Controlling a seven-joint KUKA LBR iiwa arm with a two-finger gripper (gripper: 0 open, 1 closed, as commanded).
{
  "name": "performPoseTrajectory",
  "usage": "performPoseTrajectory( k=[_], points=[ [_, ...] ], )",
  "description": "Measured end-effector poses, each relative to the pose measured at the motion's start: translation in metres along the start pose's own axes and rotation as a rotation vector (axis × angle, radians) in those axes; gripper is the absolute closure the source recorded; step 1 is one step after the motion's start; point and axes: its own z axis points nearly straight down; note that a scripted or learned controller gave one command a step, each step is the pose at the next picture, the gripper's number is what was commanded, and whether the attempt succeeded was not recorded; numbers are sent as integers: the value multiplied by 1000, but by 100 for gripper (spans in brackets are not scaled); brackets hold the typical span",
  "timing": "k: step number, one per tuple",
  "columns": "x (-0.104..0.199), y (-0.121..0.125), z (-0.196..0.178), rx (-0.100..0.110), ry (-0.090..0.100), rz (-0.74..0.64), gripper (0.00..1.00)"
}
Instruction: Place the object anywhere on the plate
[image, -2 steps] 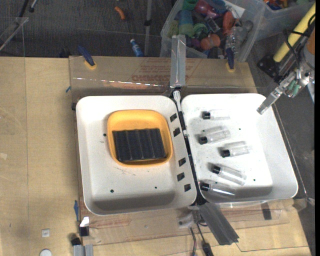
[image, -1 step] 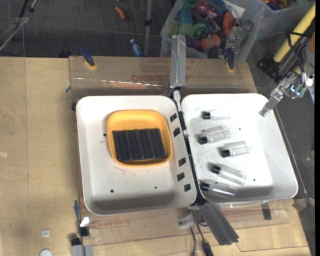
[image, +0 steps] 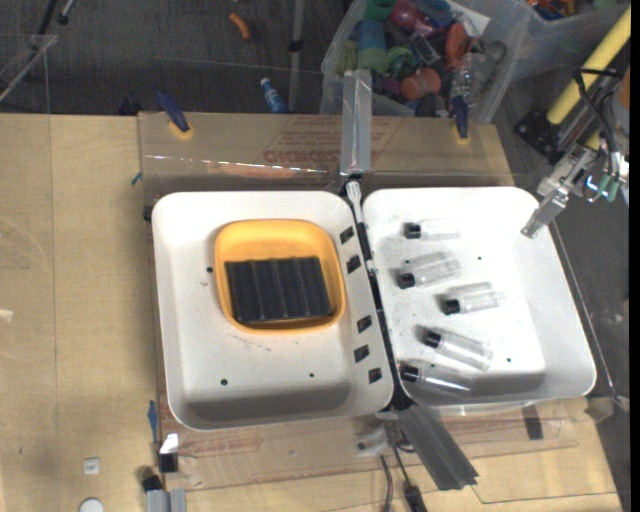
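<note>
An orange-yellow plate (image: 226, 250) lies in the left bin (image: 185, 360). A dark ribbed rectangular object (image: 278, 290) rests flat in the plate's middle. Several clear vials with black caps lie scattered in the right bin (image: 560, 340), among them one near the back (image: 428, 231), one in the middle (image: 468, 300) and one at the front (image: 435, 378). My gripper (image: 535, 224) hangs over the right bin's back right corner, well away from the plate and apart from every vial. Nothing shows in it.
A grey divider rail (image: 362, 290) with black clips runs between the two bins. A clear crate of colourful toys (image: 420, 45) stands behind the bench. Cables and a metal bracket (image: 430, 455) sit at the front edge.
</note>
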Motion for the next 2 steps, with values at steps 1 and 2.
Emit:
performPoseTrajectory(
  k=[1, 2],
  points=[
    [0, 0, 1, 0, 0, -99, 0],
    [0, 0, -9, -2, -6, -230, 0]
  ],
)
